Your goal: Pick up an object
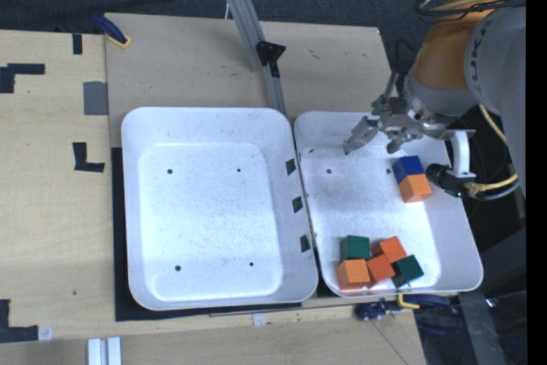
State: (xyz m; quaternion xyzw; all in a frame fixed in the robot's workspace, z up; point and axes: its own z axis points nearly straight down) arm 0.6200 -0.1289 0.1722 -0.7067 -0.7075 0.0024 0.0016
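Nothing is picked yet: the claw (376, 139) hangs spread and bare over the right bin (342, 184), blocks (376, 261) untouched.

Both bins (214, 209) look like smooth, faintly speckled white plastic; the counter (51, 209) is matt pale wood; the blocks (376, 261) are matt.

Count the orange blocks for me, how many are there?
3. One orange block sits beside the blue block near the arm. Two more, and, lie in the pile at the right bin's near edge. Others may hide underneath.
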